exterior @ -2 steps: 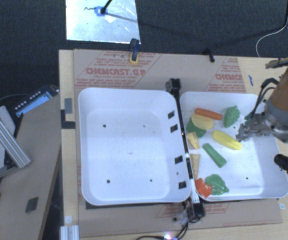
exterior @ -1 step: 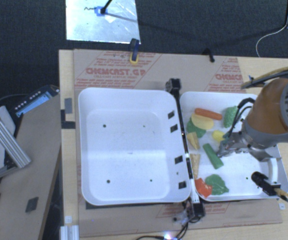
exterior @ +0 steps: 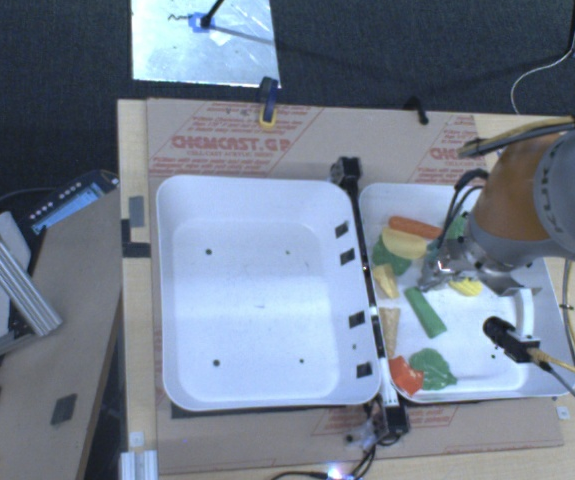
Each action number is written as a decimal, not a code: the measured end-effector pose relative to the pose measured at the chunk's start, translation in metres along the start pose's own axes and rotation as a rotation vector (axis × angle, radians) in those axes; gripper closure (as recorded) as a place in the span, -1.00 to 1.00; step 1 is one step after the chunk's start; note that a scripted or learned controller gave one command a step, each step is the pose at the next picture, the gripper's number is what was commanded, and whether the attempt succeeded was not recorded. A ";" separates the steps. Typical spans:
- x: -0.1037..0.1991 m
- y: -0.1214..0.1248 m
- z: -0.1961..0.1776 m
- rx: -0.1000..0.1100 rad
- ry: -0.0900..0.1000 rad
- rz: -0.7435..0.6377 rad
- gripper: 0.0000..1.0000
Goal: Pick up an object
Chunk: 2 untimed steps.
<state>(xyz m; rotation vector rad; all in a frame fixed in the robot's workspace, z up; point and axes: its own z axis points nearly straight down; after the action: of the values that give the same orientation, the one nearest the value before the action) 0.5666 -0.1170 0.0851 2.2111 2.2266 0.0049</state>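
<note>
The right bin holds several toy foods. An orange carrot, a yellow piece and a dark green piece lie at its far left. A green stick lies in the middle, and a pale cone rests along the left wall. In the near corner sit a red piece and a green leafy piece. My gripper hangs low over the bin's middle, just above the green stick's far end. A small yellow piece lies right beside it.
The left bin stands beside the right one, with black clips along the shared wall. A black part with a cable sticks out below the arm. A yellow clamp and a metal plate lie beyond the bins.
</note>
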 end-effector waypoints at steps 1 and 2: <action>0.004 0.017 -0.050 -0.003 -0.001 0.001 1.00; 0.029 0.109 -0.151 -0.015 -0.002 -0.003 1.00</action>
<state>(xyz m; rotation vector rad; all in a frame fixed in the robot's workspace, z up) 0.6744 -0.0868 0.2366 2.1992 2.2214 0.0196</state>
